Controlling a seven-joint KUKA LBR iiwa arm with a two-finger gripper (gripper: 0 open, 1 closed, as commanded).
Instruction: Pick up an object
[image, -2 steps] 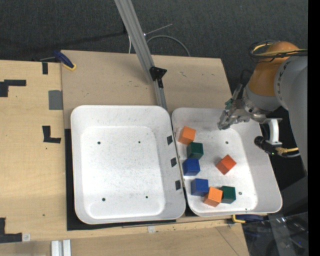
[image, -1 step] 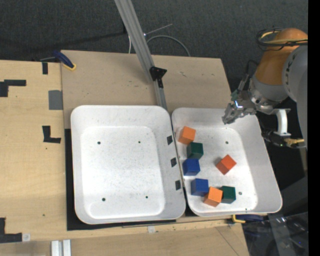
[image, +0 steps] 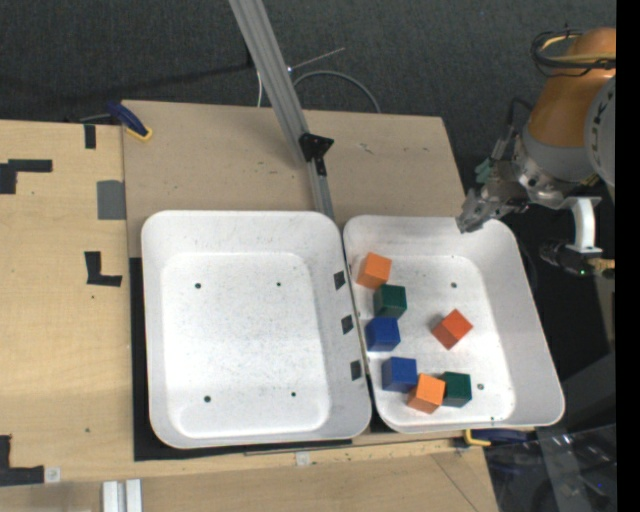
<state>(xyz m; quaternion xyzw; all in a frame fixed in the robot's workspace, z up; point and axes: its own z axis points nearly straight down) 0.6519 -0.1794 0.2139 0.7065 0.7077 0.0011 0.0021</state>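
White plastic walls ring the right bin (image: 520, 290), where seven blocks lie: an orange block (image: 374, 269), green block (image: 391, 299) and blue block (image: 382, 333) in a line by the left wall, a red-orange block (image: 452, 328) alone mid-floor. The gripper (image: 474, 217) hangs over the far right corner, nothing in it, how wide it stands I cannot tell. Judged from this, the pick is unstarted, and the lone red-orange block gives most room away from walls.

Seven small cubes in right bin (image: 520, 300): orange cubes (image: 375, 269), green cubes (image: 391, 298), blue cubes (image: 383, 333), all lying loose
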